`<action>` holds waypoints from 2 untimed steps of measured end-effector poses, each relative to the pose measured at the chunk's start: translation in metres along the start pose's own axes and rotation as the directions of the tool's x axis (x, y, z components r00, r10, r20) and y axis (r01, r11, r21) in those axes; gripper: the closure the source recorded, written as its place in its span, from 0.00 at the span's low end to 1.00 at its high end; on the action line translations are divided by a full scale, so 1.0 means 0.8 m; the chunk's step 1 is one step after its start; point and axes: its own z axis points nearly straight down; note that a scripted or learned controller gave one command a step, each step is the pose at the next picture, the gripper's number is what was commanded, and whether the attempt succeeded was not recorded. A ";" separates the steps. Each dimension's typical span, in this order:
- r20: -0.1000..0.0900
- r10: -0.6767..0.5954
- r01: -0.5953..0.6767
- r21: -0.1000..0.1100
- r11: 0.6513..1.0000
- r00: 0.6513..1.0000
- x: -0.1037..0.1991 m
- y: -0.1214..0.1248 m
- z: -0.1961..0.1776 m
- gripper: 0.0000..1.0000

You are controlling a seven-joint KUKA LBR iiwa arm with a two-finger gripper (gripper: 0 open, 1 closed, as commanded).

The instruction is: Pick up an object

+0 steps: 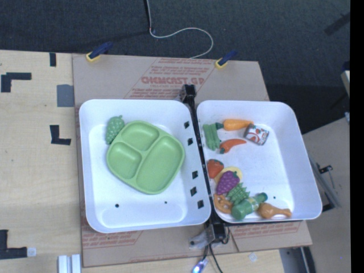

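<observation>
- Nearest the lens, toys crowd the right bin's front: grapes, gourd.
- Left bin: plate, with a green berry touching its rim.
- Further back in the right bin: beans, carrot, can.
- Tool: open or closed, I cannot tell.
- Likely the best pick is the can, with bare floor on its far side: descend straight, wide open, and close across its sides.
</observation>
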 end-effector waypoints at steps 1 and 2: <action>0.000 0.000 0.000 -0.001 1.000 1.000 0.000 0.000 0.023 1.00; 0.000 -0.001 0.001 -0.001 1.000 1.000 0.000 0.000 0.041 1.00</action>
